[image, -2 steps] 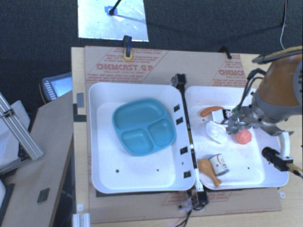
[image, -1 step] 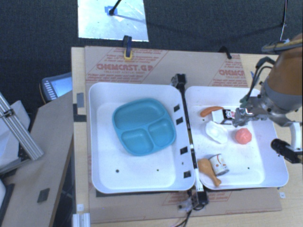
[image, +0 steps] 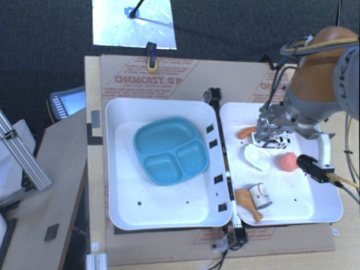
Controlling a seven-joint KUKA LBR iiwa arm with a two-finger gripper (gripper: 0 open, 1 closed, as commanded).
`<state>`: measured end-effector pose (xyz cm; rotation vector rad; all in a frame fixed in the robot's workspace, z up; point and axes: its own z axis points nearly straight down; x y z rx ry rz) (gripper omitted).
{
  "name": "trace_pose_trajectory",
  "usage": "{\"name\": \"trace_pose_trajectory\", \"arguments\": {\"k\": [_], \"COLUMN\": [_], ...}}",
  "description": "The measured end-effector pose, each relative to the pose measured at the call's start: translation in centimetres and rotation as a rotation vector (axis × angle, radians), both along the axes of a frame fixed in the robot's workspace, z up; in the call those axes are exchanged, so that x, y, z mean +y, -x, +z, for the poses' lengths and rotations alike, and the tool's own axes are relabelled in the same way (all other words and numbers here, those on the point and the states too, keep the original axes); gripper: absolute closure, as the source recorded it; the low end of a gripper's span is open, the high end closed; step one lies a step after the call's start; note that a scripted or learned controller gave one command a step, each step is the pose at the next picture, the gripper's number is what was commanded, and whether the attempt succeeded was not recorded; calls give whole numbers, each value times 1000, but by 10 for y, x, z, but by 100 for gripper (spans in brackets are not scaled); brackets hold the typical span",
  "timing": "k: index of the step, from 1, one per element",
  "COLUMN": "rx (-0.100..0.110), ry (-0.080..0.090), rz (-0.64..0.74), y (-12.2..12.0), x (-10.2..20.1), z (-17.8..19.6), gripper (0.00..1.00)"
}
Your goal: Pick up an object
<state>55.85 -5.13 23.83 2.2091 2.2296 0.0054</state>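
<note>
Here the arm (image: 323, 72) reaches in from the right over the far part of the right bin (image: 326, 207); its gripper (image: 270, 135) hangs low above the bin floor, near the far left corner, and whether it is open or closed I cannot tell, since the metal parts blur together from this angle; nothing can be made out in its grasp.

Just left of the gripper an orange carrot-like piece (image: 246, 132) lies close to the bin's far left edge; right below the gripper a white crumpled thing (image: 257, 157) rests on the floor of the bin, near its middle, and whether the gripper touches it cannot be judged; a pink ball (image: 288, 161) sits just beside that white thing, toward the right edge; a black-spotted white bit (image: 283, 142) peeks out next to the gripper, too hidden to name.

Toward the near left corner of the same bin a small can (image: 260, 194) lies tilted, touching a tan drumstick-shaped toy (image: 248, 202) at the near edge.

The left bin (image: 121, 207) holds a blue divided plate (image: 170, 149), roughly in its middle, turned at a slant to the bin's edges.
</note>
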Motion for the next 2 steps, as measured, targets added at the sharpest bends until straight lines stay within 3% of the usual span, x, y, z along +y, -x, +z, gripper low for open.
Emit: {"name": "trace_pose_trajectory", "arguments": {"k": [2], "rx": [2], "ry": [-2], "rz": [1], "y": [-16], "x": [116], "z": [-19], "gripper": [100]}}
